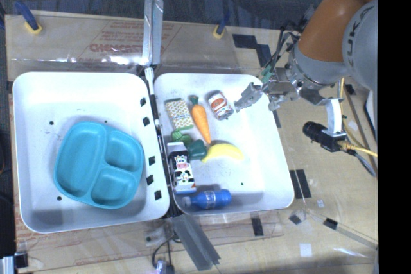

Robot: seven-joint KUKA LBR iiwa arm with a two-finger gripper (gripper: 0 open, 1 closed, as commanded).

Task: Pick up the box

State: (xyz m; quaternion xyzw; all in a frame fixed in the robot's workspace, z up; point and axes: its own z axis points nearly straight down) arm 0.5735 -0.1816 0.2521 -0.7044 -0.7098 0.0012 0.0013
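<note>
A small white carton box (pixel 183 171) with a black cow print and a blue base lies in the right bin (pixel 270 157), against its left wall. A second, flat box (pixel 178 113) with a yellow-green pattern lies further back along the same wall. My gripper (pixel 260 100) hovers over the bin's back right corner, just right of a red-labelled can (pixel 219 104). Its two fingers stand apart with nothing between them. Both boxes are well to its left and untouched.
Also in the right bin are an orange carrot (pixel 201 123), a banana (pixel 223 152), a green toy (pixel 192 148) and a blue bottle (pixel 209 198). The left bin (pixel 32 99) holds a blue divided tray (pixel 98 163). A metal divider post (pixel 153 29) stands between the bins.
</note>
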